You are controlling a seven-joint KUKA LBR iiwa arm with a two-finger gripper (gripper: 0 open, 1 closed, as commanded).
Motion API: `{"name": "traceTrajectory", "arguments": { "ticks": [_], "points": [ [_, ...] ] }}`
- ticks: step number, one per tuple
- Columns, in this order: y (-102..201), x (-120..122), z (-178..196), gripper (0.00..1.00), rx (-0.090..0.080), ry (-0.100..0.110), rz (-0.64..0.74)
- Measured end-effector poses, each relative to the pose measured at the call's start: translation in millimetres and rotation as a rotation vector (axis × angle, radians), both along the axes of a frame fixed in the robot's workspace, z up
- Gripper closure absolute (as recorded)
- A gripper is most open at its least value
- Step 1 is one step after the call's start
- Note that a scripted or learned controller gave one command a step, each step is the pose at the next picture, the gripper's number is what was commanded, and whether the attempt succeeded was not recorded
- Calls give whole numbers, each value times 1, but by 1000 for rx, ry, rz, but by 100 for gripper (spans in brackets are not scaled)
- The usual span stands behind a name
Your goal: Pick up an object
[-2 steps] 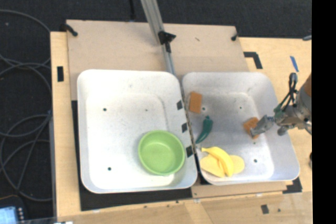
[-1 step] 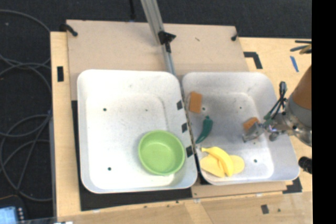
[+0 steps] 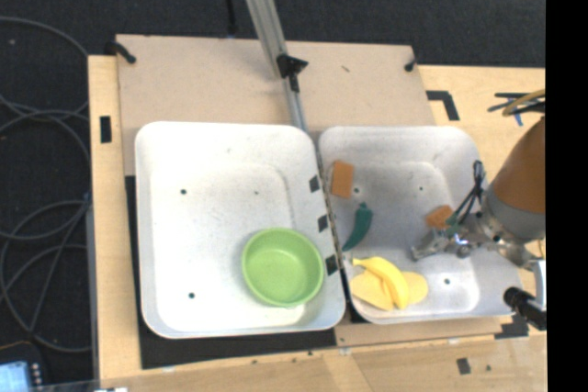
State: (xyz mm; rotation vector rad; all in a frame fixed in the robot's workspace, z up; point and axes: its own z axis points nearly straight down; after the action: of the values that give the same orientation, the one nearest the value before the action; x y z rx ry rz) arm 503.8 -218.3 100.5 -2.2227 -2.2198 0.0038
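My gripper (image 3: 428, 247) is low in the right bin (image 3: 459, 142), reaching in from the right under the grey wrist with its orange band (image 3: 524, 179). A small orange piece (image 3: 440, 217) lies just above and behind the gripper, close to it; I cannot tell whether they touch. A yellow banana-like cluster (image 3: 390, 283) rests at the bin's front, left of and below the gripper. A dark green curved object (image 3: 360, 223) and an orange block (image 3: 342, 179) sit near the bin's left wall.
The left bin (image 3: 184, 151) holds a light green bowl (image 3: 282, 266) at its front right corner. A grey metal pole (image 3: 262, 5) slants up from the gap between the bins. Cables hang beside the wrist.
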Motion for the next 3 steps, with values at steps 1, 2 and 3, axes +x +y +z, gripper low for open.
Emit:
{"name": "traceTrajectory", "arguments": {
  "ticks": [1,2,3],
  "points": [
    [-1,2,14,100,-1,-7,-6],
    [8,6,68,100,-1,-9,5],
    [-2,4,128,100,-3,-10,5]
  ]
}}
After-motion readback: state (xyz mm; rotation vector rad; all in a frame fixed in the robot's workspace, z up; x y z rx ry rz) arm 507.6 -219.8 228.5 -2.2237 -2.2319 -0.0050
